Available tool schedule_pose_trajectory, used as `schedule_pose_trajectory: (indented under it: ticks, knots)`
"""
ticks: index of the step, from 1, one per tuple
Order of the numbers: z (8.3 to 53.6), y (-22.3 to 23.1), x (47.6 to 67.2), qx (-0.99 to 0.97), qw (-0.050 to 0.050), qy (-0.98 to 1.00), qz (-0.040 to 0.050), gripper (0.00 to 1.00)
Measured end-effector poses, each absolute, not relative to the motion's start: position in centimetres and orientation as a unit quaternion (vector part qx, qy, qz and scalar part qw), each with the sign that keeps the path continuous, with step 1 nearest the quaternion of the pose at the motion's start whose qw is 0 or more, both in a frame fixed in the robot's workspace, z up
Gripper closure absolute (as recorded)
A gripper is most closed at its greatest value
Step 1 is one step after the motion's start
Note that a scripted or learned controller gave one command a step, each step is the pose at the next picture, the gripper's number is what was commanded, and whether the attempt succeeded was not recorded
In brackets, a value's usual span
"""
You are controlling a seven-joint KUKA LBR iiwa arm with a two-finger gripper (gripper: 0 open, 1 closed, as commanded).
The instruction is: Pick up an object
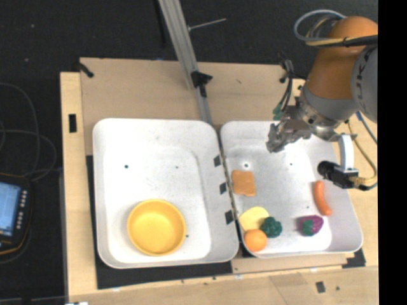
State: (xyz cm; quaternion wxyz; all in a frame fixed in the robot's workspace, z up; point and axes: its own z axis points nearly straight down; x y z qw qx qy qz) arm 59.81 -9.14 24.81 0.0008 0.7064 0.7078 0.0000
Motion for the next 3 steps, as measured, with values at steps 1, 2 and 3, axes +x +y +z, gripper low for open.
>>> schedule_pose_trajectory:
  ticks: [1, 2, 3]
  knots:
    - [23.7, -4.3, 60.9, 0.707, 0.0, 0.708, -0.0006, 1.0]
    - [23.5, 0.3, 60.9, 0.706, -0.001, 0.708, -0.0009, 1.0]
    - [24.2, 4.7, 61.3, 0.706, 0.0, 0.708, 0.0002, 1.0]
